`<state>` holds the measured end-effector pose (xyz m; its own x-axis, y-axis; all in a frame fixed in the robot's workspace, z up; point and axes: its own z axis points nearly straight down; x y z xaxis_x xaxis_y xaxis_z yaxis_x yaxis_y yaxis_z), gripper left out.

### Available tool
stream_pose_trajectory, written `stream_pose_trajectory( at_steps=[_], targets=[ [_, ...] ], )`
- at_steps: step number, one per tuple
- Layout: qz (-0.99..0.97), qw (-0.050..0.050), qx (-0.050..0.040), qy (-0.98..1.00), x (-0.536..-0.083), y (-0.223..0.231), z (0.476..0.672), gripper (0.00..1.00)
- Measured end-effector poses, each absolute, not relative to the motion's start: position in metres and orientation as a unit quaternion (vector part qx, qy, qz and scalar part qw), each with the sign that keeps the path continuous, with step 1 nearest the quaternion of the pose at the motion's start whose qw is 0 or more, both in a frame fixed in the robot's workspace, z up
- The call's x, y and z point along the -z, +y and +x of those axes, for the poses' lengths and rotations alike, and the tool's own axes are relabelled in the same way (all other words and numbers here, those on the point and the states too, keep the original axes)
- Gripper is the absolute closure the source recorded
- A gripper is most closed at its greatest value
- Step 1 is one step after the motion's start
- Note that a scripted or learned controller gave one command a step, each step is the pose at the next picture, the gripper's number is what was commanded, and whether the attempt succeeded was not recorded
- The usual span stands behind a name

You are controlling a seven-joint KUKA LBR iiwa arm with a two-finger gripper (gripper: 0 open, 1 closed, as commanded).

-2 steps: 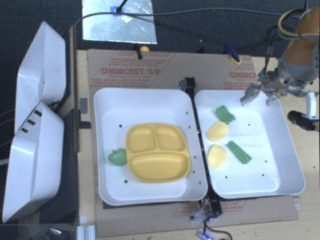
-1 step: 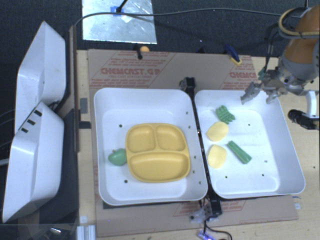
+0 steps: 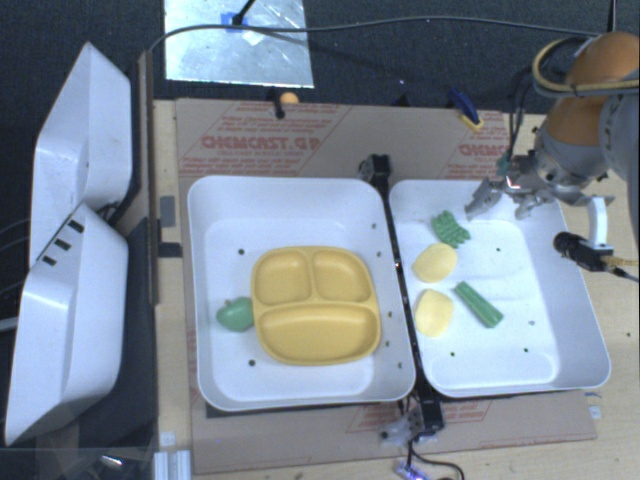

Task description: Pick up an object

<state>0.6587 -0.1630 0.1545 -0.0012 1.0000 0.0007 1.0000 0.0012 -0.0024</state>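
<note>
Pincer (image 3: 505,196) sits over the far edge of the right bin (image 3: 560,358), fingers spread wide, one metal finger (image 3: 482,198) angled toward the left and the other toward the right, nothing between them. Arm (image 3: 590,88) comes in from the upper right, grey with orange band, wrist over the bin's top right corner. Right bin holds four items: green ridged piece (image 3: 451,230) near the far left part, just below and left of the pincer, not touched; yellow round piece (image 3: 434,262) just beneath it, close to the bin's left wall; second yellow piece (image 3: 433,312) nearer the camera, just apart from the first; green stick-shaped piece (image 3: 478,304) lying at a slant just to the right of the two yellow ones. All four lie flat on the bin floor, clear of the pincer. Left bin (image 3: 220,208) holds a yellow divided plate (image 3: 315,303) with three compartments, centred, and a small green object (image 3: 235,314) touching the plate's left rim. Both bins rest side by side on a cardboard sheet (image 3: 260,138) over the surface. Black cylindrical part (image 3: 578,248) juts over the right bin's right rim. Shiny metal sheet (image 3: 238,26) lies at the far side, beyond the cardboard.
</note>
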Motion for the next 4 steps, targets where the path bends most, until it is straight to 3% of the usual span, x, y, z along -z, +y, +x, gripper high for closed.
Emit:
stream_pose_trajectory(
  at_steps=[1,2,3,4],
  targets=[
    [-0.707,0.002,-0.0011,-0.707,-0.095,-0.169,0.661,0.0],
    [-0.707,-0.004,0.0032,-0.708,-0.09,-0.169,0.664,0.0],
    [-0.706,-0.005,0.0047,-0.708,-0.102,-0.168,0.666,1.0],
    [-0.707,-0.002,0.0015,-0.707,-0.157,-0.174,0.658,1.0]
  ],
)
